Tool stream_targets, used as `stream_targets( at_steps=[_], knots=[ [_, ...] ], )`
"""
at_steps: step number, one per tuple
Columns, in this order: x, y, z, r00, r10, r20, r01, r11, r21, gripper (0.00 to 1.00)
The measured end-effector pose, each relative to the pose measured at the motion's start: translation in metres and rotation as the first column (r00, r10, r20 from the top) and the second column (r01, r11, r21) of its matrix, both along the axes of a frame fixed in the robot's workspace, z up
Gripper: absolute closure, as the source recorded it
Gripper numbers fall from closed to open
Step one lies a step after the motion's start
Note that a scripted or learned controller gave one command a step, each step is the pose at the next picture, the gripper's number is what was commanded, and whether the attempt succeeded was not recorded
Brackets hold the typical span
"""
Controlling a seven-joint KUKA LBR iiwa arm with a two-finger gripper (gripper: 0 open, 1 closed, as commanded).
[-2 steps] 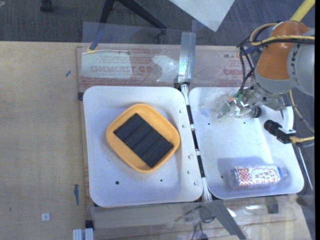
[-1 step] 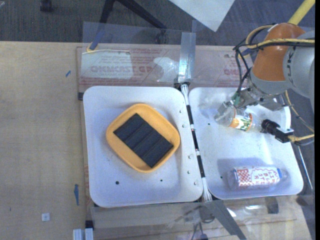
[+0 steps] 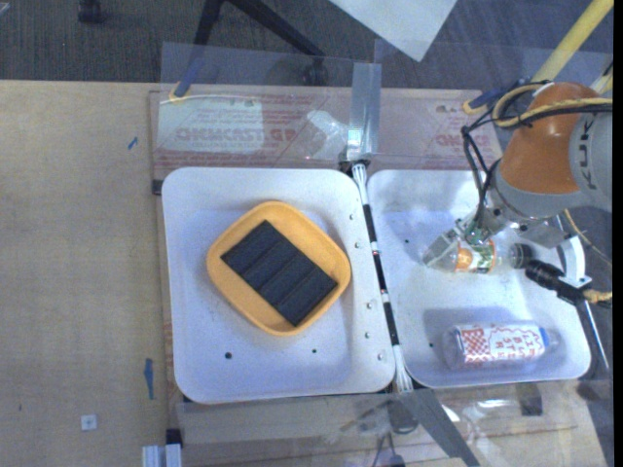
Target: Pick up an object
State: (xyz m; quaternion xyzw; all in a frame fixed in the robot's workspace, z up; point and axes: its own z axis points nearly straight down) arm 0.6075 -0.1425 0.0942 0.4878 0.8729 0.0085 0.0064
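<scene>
We cannot tell the gripper point(image 3: 474, 242) state above the small clear item point(image 3: 458, 255); risk: it slips free. Bottle point(image 3: 496, 343) lies near, yellow tray point(image 3: 278, 266) well apart.

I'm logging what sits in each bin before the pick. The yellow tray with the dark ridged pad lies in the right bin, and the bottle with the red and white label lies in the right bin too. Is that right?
Not quite. The camera view shows the yellow tray with its dark ridged pad in the left bin, not the right one. The bottle with the red and white label does lie in the right bin.
</scene>
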Motion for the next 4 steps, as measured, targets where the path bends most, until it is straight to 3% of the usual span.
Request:
stream_targets(
  at_steps=[1,2,3,4],
  knots=[
    [0.005,0.009,0.013,1.000,0.010,0.011,-0.010,1.000,0.008,1.00],
    [0.015,0.035,-0.005,0.993,-0.114,-0.006,0.114,0.993,-0.010,1.00],
    [0.060,0.101,0.100,0.990,-0.141,-0.017,0.141,0.990,-0.009,1.00],
    [0.061,0.103,0.110,0.990,-0.137,-0.012,0.137,0.990,-0.010,1.00]
  ],
)
